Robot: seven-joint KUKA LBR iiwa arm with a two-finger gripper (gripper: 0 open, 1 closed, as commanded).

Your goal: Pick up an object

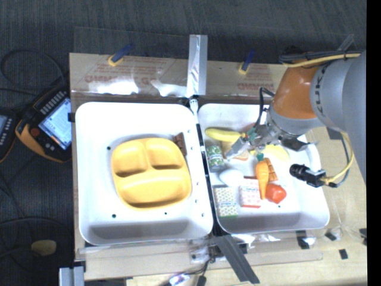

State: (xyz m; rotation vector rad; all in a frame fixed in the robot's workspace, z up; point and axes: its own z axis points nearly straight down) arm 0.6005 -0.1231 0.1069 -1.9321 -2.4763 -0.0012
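Reaching in from the right, the arm [315,97] puts the tool [238,151] low in the right bin [309,216], in its upper-left part. Cannot tell the tool's state: the tip is small and blurred against the clutter.

Key relation: the banana [221,135] lies just above-left of the tool tip, touching or nearly so, long axis roughly left-right with a slight downward tilt to the right. The tool's own line runs from upper right to lower left, so it meets the banana's right end at a slant, not square across it.

Other nearby candidates:
- small green-labelled can [214,156], just left of the tip, against the wall between the bins
- toy carrot [262,173], below-right of the tip, long axis near vertical
- red tomato-like piece [275,193], just below the carrot
- two small printed boxes [238,198], near the front wall

Judgement: banana or can is the likely target, both closest. Nothing visibly sits between the tool's tips, so no grasp confirmed.

Left bin [89,219] carries a yellow divided tray [152,171], well apart from the tool.
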